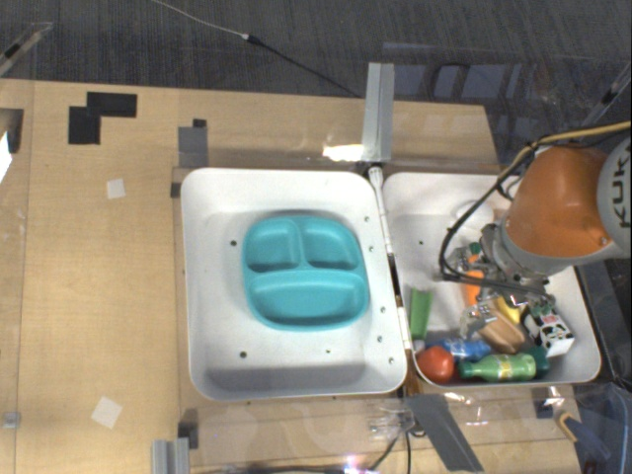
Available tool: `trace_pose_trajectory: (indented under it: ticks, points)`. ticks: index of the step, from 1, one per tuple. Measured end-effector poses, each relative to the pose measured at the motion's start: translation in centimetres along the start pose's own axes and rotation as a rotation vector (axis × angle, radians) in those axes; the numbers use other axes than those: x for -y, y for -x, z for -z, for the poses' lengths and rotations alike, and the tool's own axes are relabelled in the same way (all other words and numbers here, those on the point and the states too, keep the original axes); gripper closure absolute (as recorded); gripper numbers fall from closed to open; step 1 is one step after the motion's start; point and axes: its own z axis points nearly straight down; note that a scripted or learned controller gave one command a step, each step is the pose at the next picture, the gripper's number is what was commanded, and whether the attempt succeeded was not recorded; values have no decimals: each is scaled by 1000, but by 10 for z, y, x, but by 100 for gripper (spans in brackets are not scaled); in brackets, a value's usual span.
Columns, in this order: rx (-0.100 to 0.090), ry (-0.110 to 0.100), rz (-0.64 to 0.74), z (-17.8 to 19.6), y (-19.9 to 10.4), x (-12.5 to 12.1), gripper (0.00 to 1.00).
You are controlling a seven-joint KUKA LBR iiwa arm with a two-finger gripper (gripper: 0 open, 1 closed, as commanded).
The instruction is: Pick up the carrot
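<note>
Light wood bench top (89, 294) fills the left and middle, with black tape marks (99, 115) near its upper left corner and two small pale squares (117, 189) stuck to the surface. Dark grey carpet floor (296, 18) runs across the top, crossed by a thin cable (168, 8) lying at a slant. A grey metal upright bracket (379, 112) stands at the bench's back edge, with a bright glare spot (341, 151) just beside its base.
</note>
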Motion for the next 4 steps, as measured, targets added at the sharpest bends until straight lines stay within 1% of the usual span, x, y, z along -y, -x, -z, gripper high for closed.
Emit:
trace_pose_trajectory:
  ticks: [1,2,3,4]
  points:
    - [-6,1,-345,-1,5,17,0]
    - [3,-3,-604,0,-11,6,0]
    - [-1,-2,-1190,0,-10,-27,0]
    - [10,2,-1181,13,-5,-27,100]
